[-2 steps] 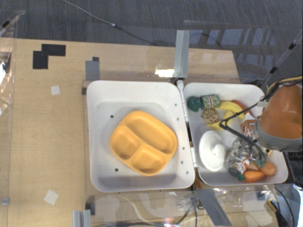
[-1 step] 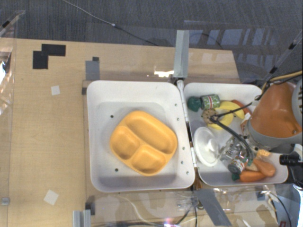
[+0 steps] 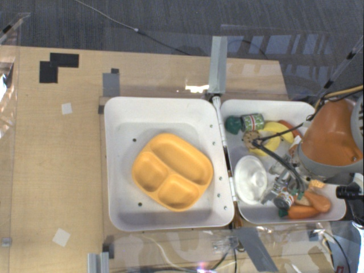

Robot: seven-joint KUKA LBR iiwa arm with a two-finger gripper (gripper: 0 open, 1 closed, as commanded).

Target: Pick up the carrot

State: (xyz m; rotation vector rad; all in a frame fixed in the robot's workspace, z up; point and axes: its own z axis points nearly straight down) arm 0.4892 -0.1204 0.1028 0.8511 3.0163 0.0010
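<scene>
The carrot is an orange, elongated piece lying in the front right corner of the right bin. A second orange piece lies just behind it, touching it. My gripper reaches down from the grey and orange arm and hangs low over the bin floor, just left of the carrot's left tip. It sits between the carrot and a clear plastic cup. The arm's wrist hides part of the bin behind the carrot.
The right bin also holds a green bottle and a yellow banana at the back. In the left bin lies a yellow divided plate. A metal divider separates the bins.
</scene>
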